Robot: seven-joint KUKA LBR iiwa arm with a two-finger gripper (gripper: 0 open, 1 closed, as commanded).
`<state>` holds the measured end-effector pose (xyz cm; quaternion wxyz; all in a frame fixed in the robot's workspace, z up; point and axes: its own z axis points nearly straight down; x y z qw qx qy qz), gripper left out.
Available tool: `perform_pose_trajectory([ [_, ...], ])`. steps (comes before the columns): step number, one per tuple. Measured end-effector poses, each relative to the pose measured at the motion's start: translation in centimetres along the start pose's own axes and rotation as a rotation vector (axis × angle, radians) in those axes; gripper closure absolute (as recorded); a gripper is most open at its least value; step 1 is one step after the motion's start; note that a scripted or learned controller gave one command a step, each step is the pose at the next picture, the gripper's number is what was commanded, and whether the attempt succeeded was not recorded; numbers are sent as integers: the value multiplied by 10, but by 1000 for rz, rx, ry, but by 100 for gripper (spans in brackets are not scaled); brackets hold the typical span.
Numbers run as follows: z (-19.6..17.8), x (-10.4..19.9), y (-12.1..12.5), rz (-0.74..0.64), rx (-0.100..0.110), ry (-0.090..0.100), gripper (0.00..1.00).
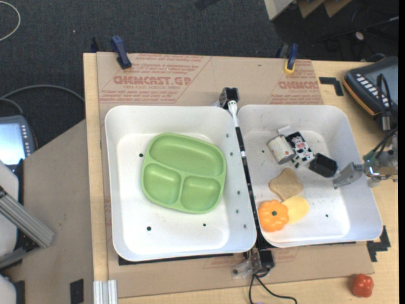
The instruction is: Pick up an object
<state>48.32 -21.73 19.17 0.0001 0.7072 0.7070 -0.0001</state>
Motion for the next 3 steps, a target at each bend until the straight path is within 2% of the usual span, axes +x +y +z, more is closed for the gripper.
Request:
perform_pose_trajectory([
  [1,111,36,-4,-2,1,2,0],
  [2,96,33,-4,1,-4,-2,100],
  [3,107,14,45,-2,-5,-3,100],
])
